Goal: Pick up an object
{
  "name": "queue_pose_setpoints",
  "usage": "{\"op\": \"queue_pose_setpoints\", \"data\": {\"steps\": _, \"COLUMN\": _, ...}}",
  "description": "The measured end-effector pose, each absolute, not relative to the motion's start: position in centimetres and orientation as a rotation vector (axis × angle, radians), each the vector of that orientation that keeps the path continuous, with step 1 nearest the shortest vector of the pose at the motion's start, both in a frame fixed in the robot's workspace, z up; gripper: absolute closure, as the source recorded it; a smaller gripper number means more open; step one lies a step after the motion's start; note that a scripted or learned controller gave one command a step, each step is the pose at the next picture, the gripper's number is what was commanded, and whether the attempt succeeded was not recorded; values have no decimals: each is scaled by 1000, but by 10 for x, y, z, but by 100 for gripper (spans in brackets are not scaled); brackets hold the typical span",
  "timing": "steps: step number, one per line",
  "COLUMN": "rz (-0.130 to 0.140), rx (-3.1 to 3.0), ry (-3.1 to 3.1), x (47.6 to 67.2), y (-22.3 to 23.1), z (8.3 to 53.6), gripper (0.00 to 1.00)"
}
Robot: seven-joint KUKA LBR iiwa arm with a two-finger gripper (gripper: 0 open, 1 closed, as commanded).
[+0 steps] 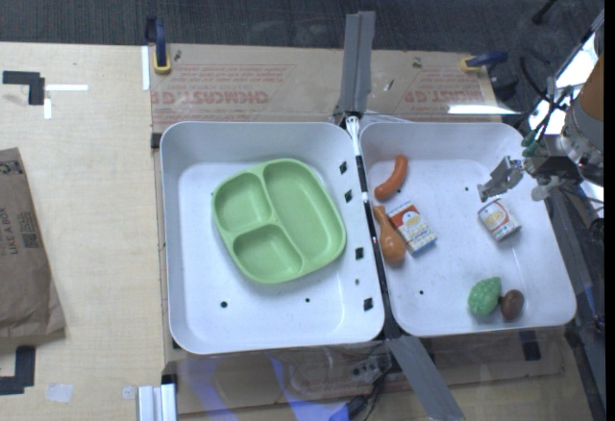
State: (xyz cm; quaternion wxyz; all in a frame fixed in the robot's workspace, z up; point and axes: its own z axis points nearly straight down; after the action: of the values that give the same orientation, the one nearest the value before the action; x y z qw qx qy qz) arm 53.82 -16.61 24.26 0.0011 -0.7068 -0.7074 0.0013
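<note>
1. Nearest, at 5 o'clock in the right bin [538, 318]: green knobbly toy [485, 296] touching a small brown ball [512, 304]. Both untouched.
2. Mid-bin: small white-and-orange carton [499, 220] lies loose just below the gripper [502, 178]; an orange-and-white box [414, 227] and an orange pear-shaped toy [389, 235] sit at 9 o'clock.
3. Farther, at 10 o'clock: sausage [391, 177].
4. Jaws look spread, nothing between them. Judgement: no pick made yet; descent, closing and lift remain.
5. Left bin [192, 313]: green divided plate [279, 219].
</note>
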Motion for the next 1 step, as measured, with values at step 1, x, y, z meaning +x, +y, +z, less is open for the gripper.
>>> {"op": "queue_pose_setpoints", "data": {"steps": 1, "rz": 3, "rx": -2260, "ry": -2180, "x": 541, "y": -217, "z": 124, "gripper": 0}}
